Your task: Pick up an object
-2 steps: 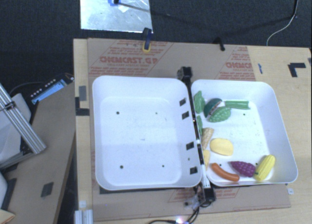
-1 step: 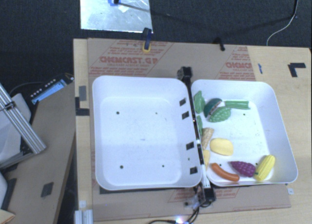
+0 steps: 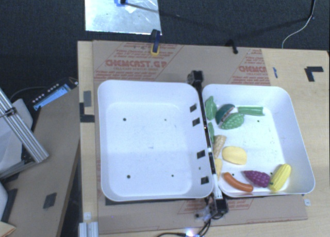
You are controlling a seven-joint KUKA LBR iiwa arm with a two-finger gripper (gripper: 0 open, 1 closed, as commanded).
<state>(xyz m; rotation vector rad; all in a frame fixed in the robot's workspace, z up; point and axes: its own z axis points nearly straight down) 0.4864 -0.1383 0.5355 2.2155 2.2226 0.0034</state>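
Toy foods lie in the right bin (image 3: 295, 122). A green leafy piece (image 3: 210, 108) sits by the bin's left wall, beside a green and white vegetable (image 3: 230, 118) and a green pepper-like piece (image 3: 251, 111). Lower down are a pale corn piece (image 3: 219, 144), a yellow lemon-like piece (image 3: 234, 155), an orange-red sausage (image 3: 237, 182), a purple grape bunch (image 3: 257, 178) and a yellow corn cob (image 3: 280, 176).
The left bin (image 3: 149, 138) stands beside the right one, joined by black clips (image 3: 198, 122) along the shared wall. Both rest on a cardboard sheet (image 3: 134, 62). A yellow and blue clamp (image 3: 154, 43) sits at the bench's far edge. A metal frame (image 3: 20, 133) stands at left.
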